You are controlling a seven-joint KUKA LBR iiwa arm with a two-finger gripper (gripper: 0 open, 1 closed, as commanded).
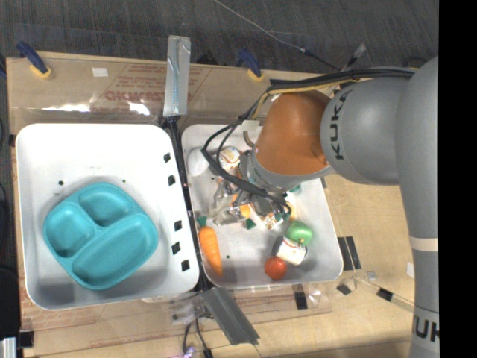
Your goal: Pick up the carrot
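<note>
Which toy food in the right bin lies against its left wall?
The carrot, orange and elongated; the red tomato and green piece sit further right.

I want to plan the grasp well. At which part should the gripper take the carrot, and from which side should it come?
Probably the carrot's middle, coming from above. It lies flat, lengthwise along the left wall of the right bin, thick end up the picture and tip toward the near edge. Fingers closing across its width would need room on the wall side, which looks tight.

Teal divided plate [100, 234] in my left bin [45, 148], red tomato [276, 268] and green-topped toy [298, 235] in my right bin [328, 263], on the bench [365, 200]
</note>
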